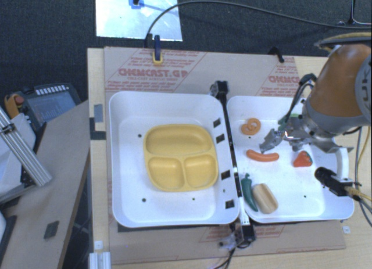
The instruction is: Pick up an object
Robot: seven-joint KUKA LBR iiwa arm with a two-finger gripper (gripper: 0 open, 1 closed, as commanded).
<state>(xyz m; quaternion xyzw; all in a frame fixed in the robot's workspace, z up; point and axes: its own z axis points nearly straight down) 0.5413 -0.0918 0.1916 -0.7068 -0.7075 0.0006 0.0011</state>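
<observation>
Approach step: gripper [272, 141] hovers in right bin [290, 212], fingers parted, empty, just above sausage [263, 156]. Next move likely calls for descent astride sausage, then closing.

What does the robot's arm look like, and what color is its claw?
The arm is fat and round, with a big orange band on top and smooth grey below it. Thin dark cables loop along its side. At its end sits the claw, a small grey metal piece with two thin fingers.
</observation>
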